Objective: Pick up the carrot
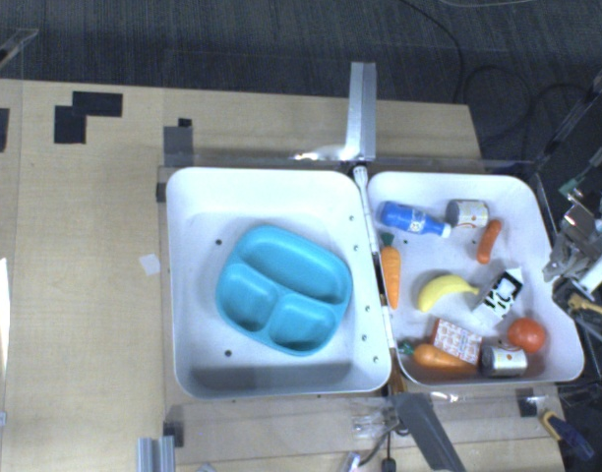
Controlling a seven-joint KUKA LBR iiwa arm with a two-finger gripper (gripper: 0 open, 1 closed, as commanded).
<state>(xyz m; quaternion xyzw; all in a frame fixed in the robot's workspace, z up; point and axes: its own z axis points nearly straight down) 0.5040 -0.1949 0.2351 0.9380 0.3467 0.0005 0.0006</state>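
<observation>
Orange carrot [391,276] lies untouched against the left wall of the right bin [537,209], so nothing is done yet; gripper [576,254] waits outside, fingers' state I cannot tell

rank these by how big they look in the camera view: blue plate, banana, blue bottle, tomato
1. blue plate, far the largest
2. blue bottle and banana, too alike to rank
3. tomato, smallest
</observation>
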